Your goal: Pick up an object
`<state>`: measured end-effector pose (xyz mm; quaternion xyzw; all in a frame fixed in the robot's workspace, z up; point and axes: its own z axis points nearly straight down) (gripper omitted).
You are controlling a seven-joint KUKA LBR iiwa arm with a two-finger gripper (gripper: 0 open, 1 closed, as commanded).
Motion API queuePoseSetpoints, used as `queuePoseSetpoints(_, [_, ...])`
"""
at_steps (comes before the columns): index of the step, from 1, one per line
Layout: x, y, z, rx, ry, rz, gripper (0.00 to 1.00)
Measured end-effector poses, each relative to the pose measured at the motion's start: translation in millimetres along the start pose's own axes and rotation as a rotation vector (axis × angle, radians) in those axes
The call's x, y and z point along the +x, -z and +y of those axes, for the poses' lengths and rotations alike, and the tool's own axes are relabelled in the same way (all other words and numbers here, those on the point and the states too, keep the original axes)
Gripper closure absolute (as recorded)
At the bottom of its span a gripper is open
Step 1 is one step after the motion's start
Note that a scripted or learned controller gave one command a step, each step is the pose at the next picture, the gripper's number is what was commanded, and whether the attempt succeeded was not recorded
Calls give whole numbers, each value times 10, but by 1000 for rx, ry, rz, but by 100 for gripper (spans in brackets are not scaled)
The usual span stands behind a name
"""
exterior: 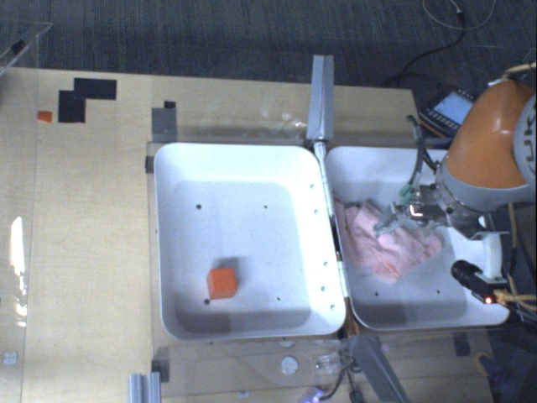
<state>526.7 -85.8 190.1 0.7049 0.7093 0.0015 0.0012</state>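
Just pincer [409,211] over pink cloth [382,246]

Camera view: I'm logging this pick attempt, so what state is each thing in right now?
Orange block: resting loose on the floor of the left bin, untouched.
Pink cloth: crumpled in a heap in the right bin, not lifted.
Tool: low over the cloth's upper right edge; grip cannot be judged.
Arm: reaching in over the right bin.
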Motion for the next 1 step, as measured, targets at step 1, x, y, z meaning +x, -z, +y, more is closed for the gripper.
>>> queuePoseSetpoints(1, [-513, -926, 139, -12, 182, -3, 0])
